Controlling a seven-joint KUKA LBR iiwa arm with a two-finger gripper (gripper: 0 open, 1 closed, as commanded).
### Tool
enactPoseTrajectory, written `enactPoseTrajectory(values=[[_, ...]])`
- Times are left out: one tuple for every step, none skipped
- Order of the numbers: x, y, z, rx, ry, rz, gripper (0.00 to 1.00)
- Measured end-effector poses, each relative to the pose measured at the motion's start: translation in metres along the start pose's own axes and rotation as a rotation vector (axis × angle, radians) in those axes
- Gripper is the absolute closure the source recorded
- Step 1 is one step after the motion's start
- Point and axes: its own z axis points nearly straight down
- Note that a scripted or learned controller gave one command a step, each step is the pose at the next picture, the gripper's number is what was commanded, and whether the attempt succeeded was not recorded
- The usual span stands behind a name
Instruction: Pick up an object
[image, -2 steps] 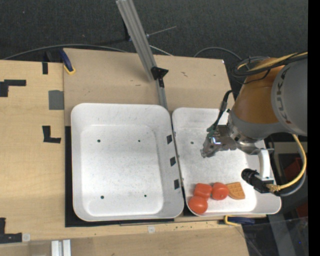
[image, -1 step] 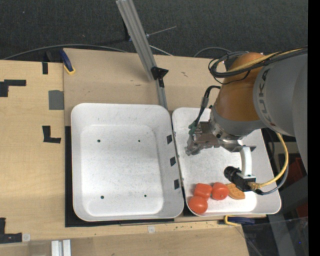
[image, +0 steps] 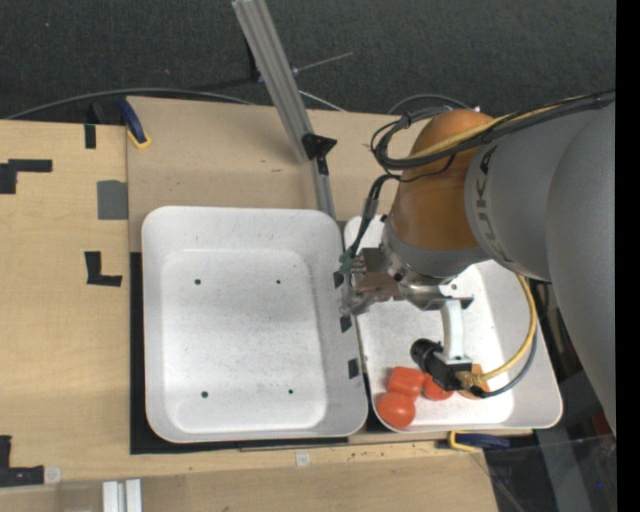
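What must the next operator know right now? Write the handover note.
End effector: low at the left edge of the right bin, beside the left bin. No object is seen in its grasp.
Things: orange objects are clustered in the right bin's near-left corner, apart from the end effector and closer to the bench's front edge.
Done: no pick visible.
Left: move to the orange objects, grasp one and lift it.
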Motion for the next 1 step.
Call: enactPoseTrajectory(values=[[0.0558, 0.0029, 0.0089, 0.0, 0.0, -0.001, 1.0]])
